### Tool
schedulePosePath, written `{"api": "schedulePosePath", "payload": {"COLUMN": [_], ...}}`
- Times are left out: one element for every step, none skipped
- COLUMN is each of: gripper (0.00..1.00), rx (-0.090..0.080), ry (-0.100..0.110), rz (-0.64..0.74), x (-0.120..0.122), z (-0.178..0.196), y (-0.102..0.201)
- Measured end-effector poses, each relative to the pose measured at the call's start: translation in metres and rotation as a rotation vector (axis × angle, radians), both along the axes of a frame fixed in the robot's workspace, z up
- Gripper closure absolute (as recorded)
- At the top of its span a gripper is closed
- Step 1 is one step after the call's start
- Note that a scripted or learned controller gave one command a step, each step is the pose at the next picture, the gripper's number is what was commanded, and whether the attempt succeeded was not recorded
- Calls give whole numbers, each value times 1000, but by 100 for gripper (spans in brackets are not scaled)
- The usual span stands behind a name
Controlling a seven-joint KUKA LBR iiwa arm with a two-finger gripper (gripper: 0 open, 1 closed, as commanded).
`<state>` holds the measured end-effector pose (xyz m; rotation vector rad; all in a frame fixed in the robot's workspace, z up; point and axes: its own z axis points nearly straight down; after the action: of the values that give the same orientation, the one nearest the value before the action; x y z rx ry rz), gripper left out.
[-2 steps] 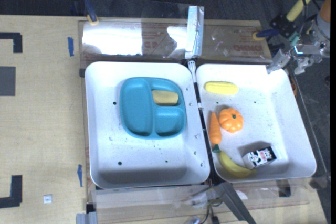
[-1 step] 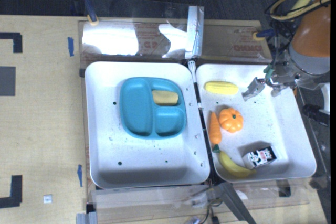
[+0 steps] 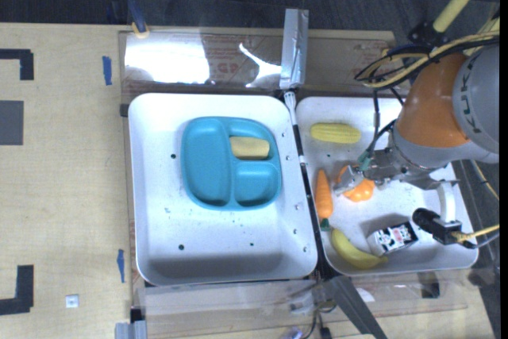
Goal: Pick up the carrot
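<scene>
The carrot (image 3: 323,195) lay in the right-hand bin (image 3: 413,105), at the centre-right of the frame, hard against that bin's left wall. Its long axis ran roughly top to bottom in the picture, with a small green end toward the bottom. A banana (image 3: 352,248) lay just below it, and a corn cob (image 3: 334,132) sat near the upper left of the same bin. A rounded orange item (image 3: 359,190), possibly a fruit, rested just to the right of the carrot.

The arm (image 3: 444,111) reached in from the right edge of the frame. The end effector (image 3: 367,169) stood over the rounded orange item, close to the carrot but to its right. How far the end effector was open could not be determined, and nothing was seen held in it.

The left-hand bin (image 3: 151,194) carried a blue divided plate (image 3: 208,163) with a yellow sponge-like block (image 3: 249,147) in its upper right section. A small black-and-white printed object (image 3: 394,236) lay at the lower right of the right-hand bin.

For a sound grasp, the end effector would likely need to shift left and close across the carrot's narrow width, near its middle. The bin wall appeared to leave little clearance on the left side, so a slight inward nudge or an angled approach might be required. The neighbouring orange item presented a risk of a mistaken or double pick.
</scene>
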<state>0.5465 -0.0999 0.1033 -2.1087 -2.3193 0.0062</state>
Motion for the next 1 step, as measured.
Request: {"api": "schedulePosePath", "payload": {"gripper": [0], "rx": [-3], "ry": [-10], "rz": [-29], "x": [-21], "z": [-16], "y": [-68]}}
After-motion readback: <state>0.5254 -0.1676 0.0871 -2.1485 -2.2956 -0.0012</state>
